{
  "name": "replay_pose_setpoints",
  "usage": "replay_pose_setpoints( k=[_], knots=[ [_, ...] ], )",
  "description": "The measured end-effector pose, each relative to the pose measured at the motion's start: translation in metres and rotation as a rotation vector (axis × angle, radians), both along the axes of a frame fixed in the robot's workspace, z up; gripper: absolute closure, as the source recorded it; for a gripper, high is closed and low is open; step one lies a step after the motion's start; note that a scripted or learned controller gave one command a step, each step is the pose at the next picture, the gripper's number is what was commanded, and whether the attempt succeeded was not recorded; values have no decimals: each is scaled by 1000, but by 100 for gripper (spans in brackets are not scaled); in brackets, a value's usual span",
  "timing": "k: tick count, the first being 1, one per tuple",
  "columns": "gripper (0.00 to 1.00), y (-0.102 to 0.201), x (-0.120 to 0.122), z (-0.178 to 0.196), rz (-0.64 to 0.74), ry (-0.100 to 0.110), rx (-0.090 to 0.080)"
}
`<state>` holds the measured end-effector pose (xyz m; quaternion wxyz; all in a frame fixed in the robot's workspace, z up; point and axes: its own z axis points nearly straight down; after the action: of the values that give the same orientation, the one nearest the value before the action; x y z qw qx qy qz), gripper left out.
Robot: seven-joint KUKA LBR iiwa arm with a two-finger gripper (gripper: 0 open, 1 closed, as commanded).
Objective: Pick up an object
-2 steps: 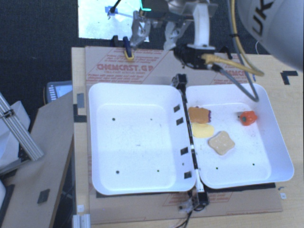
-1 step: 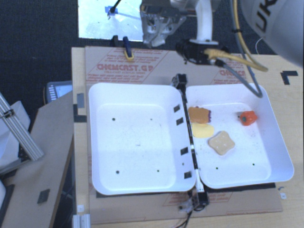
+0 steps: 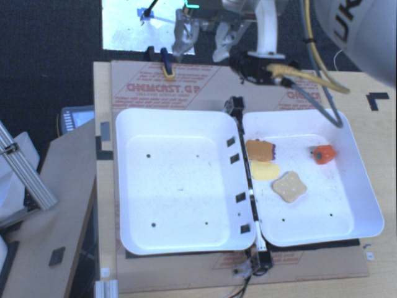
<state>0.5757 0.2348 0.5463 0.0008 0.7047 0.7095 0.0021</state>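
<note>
At the top centre of the frame the gripper [image 3: 203, 41] hangs above the board, its fingers spread apart and holding nothing. In the right bin [image 3: 356, 185], right of centre, lie an orange piece [image 3: 260, 149], a yellow slice [image 3: 265, 171], a tan, perhaps bread-shaped piece [image 3: 289, 187] and a red object [image 3: 322, 154].

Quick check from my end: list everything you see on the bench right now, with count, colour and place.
Bins: 2, white, side by side on the bench.
Waffle-like piece: 1, orange-brown, right bin, near the divider.
Flat slice: 1, pale yellow, right bin, just below the waffle-like piece.
Toast-like piece: 1, tan, right bin, middle.
Small round item: 1, red-orange, right bin, toward its far right.
Clamp: 1, blue and yellow, back edge of the board.
Gripper: 1, grey, raised above the back edge, holding nothing.
</note>
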Motion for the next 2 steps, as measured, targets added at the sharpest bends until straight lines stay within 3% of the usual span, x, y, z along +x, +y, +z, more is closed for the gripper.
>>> replay_pose_setpoints(
  k=[1,2],
  knots=[
    [100,0,0,11,3,-3,1],
    [0,1,0,11,4,-2,1]
  ],
)
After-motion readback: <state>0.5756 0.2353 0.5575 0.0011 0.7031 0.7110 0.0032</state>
